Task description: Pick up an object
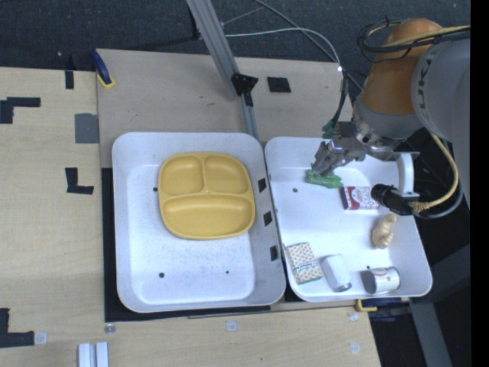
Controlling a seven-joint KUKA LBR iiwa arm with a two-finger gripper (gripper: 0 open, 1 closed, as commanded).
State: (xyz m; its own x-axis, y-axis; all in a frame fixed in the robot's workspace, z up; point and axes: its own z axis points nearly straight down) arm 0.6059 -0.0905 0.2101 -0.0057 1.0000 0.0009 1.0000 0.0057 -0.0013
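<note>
In right bin (412, 277): green object (324, 179) at 11 o'clock, red-white packet (357, 198), tan lump (383, 232), patterned card (303, 262), two grey cylinders at 6.
Left bin (137, 281): yellow divided plate (206, 195).
End effector (330, 161): over green object; opening, grasp unclear.
Bench (46, 228): pale wood, black tape marks.

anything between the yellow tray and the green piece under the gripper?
In the camera view: bare bin floor and both bins' adjoining rims between yellow tray and green piece.

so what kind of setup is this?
Likely a robot bin-picking test bench, not a home or factory line: two white bins side by side, an arm's gripper over small mixed items, tape marks on the benchtop.
</note>
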